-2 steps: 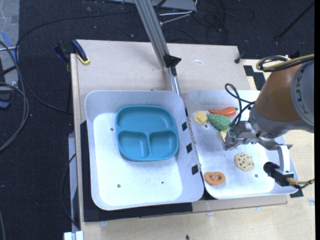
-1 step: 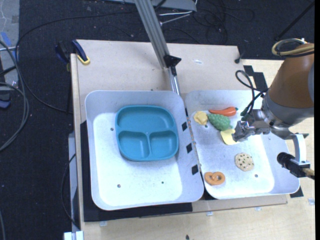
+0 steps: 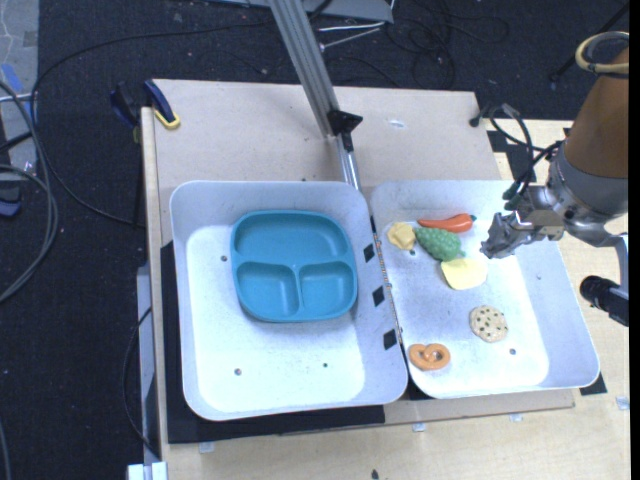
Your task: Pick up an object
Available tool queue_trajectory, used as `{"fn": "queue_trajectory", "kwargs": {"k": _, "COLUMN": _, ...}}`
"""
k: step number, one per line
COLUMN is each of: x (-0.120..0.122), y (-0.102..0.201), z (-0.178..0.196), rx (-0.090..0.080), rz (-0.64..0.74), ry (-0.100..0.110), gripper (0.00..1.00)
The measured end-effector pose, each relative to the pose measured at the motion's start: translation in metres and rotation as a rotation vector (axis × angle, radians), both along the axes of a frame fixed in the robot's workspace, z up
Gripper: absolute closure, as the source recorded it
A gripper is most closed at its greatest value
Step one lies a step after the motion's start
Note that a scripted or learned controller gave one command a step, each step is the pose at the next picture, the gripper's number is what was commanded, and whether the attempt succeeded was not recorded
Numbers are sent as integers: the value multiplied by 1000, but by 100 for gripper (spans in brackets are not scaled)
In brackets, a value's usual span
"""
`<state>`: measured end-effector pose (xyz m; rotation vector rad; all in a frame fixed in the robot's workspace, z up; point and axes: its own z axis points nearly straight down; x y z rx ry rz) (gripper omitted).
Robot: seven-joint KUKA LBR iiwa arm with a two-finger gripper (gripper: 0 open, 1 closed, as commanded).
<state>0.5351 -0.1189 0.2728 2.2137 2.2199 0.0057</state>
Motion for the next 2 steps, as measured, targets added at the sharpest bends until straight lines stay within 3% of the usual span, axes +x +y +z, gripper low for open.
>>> {"fn": "queue_trajectory", "kwargs": {"k": 2, "x": -21, "y": 105, "z": -17, "rx": 3, "rz": 4, "ry": 9, "gripper": 100}}
